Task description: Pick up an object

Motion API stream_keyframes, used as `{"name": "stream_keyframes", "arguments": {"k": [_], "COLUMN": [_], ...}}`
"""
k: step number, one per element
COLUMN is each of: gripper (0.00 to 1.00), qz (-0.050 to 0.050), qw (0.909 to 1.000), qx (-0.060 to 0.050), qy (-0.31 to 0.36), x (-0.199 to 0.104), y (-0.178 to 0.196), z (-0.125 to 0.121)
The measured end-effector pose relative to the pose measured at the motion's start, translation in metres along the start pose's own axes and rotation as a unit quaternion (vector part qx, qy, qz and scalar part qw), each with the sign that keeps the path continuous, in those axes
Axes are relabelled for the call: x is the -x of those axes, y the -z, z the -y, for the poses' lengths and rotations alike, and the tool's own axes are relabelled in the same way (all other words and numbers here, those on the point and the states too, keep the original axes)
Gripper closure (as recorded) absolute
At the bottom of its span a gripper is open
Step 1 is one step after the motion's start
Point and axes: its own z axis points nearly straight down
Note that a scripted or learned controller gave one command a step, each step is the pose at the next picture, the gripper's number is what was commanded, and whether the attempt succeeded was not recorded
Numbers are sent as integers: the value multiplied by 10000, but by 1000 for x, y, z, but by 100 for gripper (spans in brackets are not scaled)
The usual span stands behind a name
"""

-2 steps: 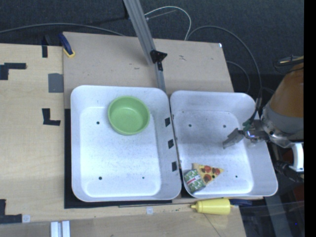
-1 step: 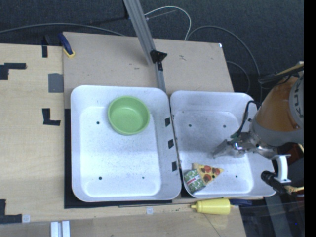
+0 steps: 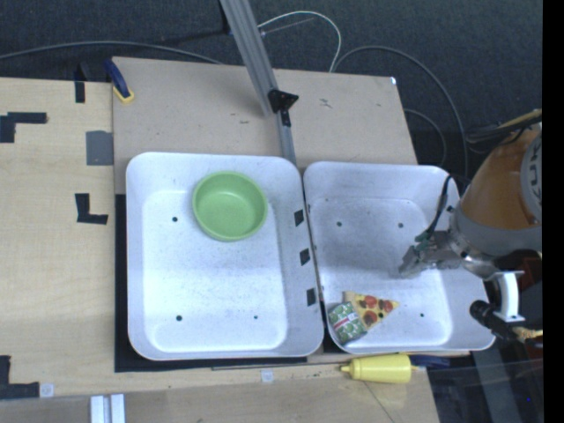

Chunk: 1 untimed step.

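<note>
In the right bin (image 3: 370, 192), a toy pizza slice (image 3: 375, 307) lies near the front wall. Beside it at the front left corner is a small green and red packet (image 3: 345, 322). My gripper (image 3: 418, 258) hangs over the right part of this bin, up and to the right of the pizza slice and apart from it. The grey arm with its orange band (image 3: 498, 196) reaches in from the right. A green bowl (image 3: 230, 205) sits upright in the back of the left bin (image 3: 159, 324).
A yellow squeeze bottle (image 3: 381, 368) lies on the bench just in front of the right bin. A slanted metal pole (image 3: 251, 42) ends at the bins' shared back edge. Cables run behind the bench. A blue and yellow tool (image 3: 119, 81) lies at the far left.
</note>
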Motion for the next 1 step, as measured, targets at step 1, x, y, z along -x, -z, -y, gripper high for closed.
{"name": "stream_keyframes", "arguments": {"k": [1], "gripper": [100], "qz": [14], "qw": [10000], "qx": [31], "qy": [-3], "x": [0], "y": [42], "z": [-4]}}
